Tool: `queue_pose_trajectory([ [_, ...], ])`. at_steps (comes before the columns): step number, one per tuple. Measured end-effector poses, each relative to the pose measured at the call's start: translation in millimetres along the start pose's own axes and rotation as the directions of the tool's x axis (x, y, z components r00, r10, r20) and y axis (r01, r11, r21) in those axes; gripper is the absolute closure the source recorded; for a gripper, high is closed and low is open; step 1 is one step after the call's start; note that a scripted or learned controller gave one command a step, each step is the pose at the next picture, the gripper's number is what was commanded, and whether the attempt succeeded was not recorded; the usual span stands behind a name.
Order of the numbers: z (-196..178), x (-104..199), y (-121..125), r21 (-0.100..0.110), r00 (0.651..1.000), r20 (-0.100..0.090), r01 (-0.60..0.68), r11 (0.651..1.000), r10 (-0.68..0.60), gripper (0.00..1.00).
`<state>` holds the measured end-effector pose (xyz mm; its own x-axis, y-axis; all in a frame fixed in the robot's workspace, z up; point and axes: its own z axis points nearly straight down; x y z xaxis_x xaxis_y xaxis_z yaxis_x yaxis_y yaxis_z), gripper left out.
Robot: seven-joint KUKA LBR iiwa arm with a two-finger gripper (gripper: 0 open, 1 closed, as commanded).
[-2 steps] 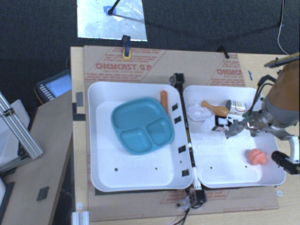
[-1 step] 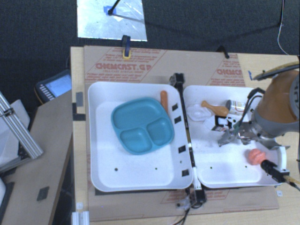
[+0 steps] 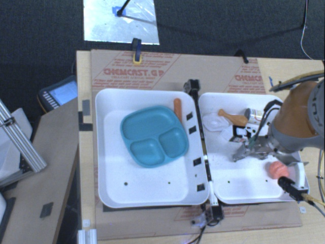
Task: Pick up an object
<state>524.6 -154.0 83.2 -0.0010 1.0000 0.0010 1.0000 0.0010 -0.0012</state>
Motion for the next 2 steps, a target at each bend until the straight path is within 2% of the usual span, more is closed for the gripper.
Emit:
queue_pose_trajectory([
  [1,-12,-1,1,-0.004,1.0,0.001,-0.001,1.0,0.001,1.0],
  [2,-71,8,-1,-0.008,1.0,0.002,0.004,1.0,-0.004,1.0],
])
